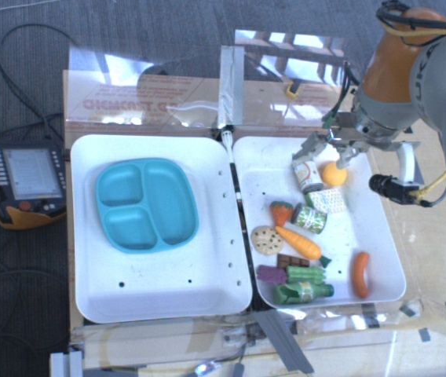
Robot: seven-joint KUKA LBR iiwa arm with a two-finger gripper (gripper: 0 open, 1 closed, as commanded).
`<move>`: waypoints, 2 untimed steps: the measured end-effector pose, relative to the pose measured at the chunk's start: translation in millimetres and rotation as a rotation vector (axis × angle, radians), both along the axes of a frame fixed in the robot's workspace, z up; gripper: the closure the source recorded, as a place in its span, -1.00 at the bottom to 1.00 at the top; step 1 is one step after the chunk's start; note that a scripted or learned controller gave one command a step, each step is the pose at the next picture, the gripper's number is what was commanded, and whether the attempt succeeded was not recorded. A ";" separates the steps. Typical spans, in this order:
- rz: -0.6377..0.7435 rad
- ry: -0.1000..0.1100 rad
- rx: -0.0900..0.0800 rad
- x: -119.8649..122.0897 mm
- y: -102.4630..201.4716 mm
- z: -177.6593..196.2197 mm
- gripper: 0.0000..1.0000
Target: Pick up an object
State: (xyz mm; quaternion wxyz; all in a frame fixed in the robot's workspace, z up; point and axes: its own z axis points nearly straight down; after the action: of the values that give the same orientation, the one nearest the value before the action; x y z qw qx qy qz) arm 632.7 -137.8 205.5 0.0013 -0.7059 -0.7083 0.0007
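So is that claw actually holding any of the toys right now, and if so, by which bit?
Nothing is held. The claw hangs open above the small can and the orange ball, gripping neither.

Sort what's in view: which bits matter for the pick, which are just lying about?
In play:
- pincer, above the right bin's far end
- right bin
- candidates inside: small can, orange ball, carrot, cookie, sausage, green bottle

Lying about:
- left bin with the blue divided plate
- teach pendant on the floor
- floor cables
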 end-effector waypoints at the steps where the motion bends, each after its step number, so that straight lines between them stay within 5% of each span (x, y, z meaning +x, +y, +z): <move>1: -0.181 0.000 -0.003 31.1 -27.1 -32.3 -1.00; 2: -0.286 -0.001 -0.004 35.7 -22.1 9.9 -1.00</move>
State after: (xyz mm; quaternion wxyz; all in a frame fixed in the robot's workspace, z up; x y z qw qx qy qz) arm 668.5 -160.0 215.3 -0.0003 -0.7997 -0.6004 0.0015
